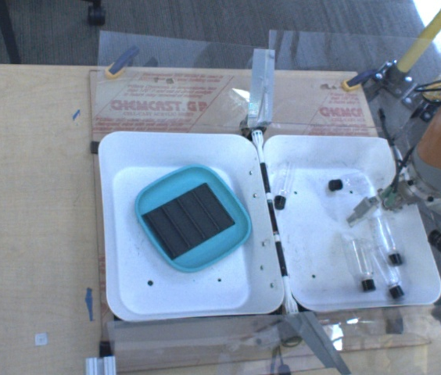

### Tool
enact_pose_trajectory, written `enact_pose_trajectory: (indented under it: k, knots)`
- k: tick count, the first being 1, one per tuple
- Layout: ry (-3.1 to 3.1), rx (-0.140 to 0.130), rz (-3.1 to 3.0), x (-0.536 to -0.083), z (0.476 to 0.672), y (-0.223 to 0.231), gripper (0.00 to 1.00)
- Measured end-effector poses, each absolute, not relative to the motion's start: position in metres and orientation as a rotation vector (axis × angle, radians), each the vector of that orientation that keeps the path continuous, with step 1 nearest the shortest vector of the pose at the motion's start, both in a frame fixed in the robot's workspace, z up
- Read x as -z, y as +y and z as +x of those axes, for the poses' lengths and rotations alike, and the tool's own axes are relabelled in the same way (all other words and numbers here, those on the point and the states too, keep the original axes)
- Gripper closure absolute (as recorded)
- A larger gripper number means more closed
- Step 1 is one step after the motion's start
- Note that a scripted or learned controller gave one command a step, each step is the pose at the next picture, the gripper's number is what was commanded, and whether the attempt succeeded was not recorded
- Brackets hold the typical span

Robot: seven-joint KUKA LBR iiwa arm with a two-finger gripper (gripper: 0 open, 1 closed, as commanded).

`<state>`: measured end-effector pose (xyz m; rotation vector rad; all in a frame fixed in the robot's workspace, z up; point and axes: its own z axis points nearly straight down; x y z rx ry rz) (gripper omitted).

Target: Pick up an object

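Bench [25,209] surface is seen bearing two shallow white bins side by side. The left bin [127,287] is occupied by a teal tray [154,190] with rounded corners, on which a dark ribbed block [188,220] is laid at a tilt. The right bin [314,287] is scattered with clear tubes with black caps: one [281,186] near the divider, two [359,260] lying side by side toward the near right corner, and a loose black cap [335,184] farther back. The grey arm [439,151] is reached in from the right, and its gripper [365,209] is lowered over the right bin, just above the pair of tubes. Whether anything is clamped cannot be told.
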<state>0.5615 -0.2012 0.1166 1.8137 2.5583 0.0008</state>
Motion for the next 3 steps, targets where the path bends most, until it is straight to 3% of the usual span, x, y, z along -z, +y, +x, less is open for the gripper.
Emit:
enact_pose_trajectory:
  k: [1, 2, 3]
  knots:
    - [2.559, -0.009, 1.811, -0.088, 0.501, -0.212, 0.00]
    - [2.552, -0.012, 1.809, -0.099, 0.503, -0.212, 1.00]
    - [2.690, -0.002, 1.613, -0.169, 0.511, -0.182, 1.00]
